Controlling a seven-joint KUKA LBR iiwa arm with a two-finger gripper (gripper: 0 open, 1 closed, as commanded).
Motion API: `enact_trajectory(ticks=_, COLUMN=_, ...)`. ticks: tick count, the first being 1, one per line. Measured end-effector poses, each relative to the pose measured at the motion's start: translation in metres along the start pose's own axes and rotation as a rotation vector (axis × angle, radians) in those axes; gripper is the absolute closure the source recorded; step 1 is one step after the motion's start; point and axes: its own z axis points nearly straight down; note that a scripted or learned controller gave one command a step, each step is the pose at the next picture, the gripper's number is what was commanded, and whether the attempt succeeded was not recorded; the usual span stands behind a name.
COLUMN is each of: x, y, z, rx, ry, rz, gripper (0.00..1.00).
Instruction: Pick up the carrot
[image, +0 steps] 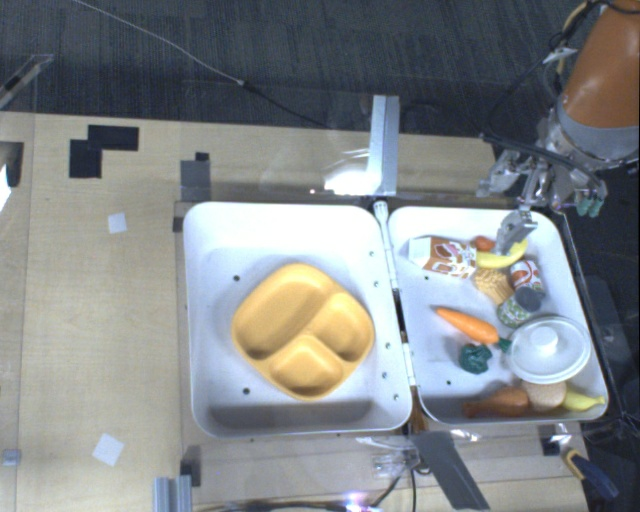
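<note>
The carrot is orange and tapered, lying at a slant near the middle of the right bin. My gripper hangs over the bin's far right part, above a banana and well up and to the right of the carrot. Nothing shows between its fingers, and the carrot lies apart from it.
Around the carrot lie a small carton, a broccoli piece, a can, a white lidded cup and a brown sausage-like item. The left bin holds a yellow divided plate.
</note>
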Motion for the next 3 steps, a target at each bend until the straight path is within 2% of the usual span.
enact_trajectory(ticks=1, x=0.091, y=-0.031, z=0.116, rx=0.000, ry=0.009, rz=0.122, gripper=0.00)
enact_trajectory(ticks=2, x=0.106, y=0.000, z=0.188, rx=0.001, ry=-0.009, rz=0.180, gripper=0.00)
enact_trajectory(ticks=3, x=0.090, y=0.029, z=0.189, rx=0.000, ry=-0.005, rz=0.182, gripper=0.00)
